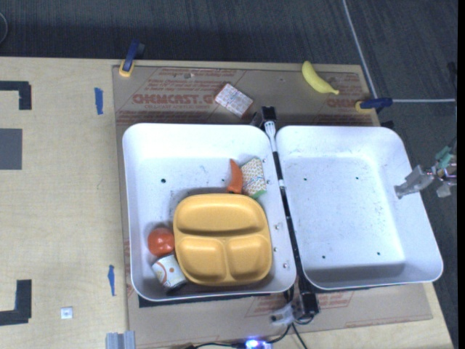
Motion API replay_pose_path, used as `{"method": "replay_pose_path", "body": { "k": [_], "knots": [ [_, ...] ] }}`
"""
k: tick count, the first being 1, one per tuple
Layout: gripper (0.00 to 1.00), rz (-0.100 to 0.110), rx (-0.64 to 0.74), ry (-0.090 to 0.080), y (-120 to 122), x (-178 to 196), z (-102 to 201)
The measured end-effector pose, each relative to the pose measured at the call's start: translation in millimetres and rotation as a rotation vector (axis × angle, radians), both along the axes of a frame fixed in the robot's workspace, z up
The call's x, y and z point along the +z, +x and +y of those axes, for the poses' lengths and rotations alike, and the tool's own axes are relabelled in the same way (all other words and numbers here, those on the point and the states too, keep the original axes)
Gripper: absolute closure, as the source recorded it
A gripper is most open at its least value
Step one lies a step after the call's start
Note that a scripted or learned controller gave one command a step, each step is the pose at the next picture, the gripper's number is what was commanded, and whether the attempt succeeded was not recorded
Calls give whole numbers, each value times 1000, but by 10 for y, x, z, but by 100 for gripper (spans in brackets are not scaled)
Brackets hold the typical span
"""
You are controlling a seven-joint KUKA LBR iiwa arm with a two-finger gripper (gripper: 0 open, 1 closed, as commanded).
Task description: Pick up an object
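Note:
The left bin (145, 158) holds a yellow divided tray (221, 238), turned over near its front. A red ball (160, 241) and a small white-and-orange cup (168, 270) lie at the tray's left side. Behind the tray sit an orange carrot-like piece (235, 177) and a patterned packet (253, 177). My gripper (418, 181) is at the right edge of the view, over the right rim of the right bin (341, 209), far from all these objects. Nothing is visible between its fingers.
A yellow banana (319, 79) and a small patterned card (232, 99) lie on the brown board behind the bins. Blue clamps (131, 55) hold the board at its back corners. A black divider (280, 187) runs between the bins.

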State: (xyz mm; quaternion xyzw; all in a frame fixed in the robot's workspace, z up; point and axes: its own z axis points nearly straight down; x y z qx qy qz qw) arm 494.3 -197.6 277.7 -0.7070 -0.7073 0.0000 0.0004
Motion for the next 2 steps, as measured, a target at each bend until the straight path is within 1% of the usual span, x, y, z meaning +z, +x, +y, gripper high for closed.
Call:
{"method": "replay_pose_path", "body": {
  "k": [1,2],
  "knots": [
    [0,0,-1,-1,-147,-455,-265],
    [100,-4,0,-3,-136,-350,-268]
  ]
}}
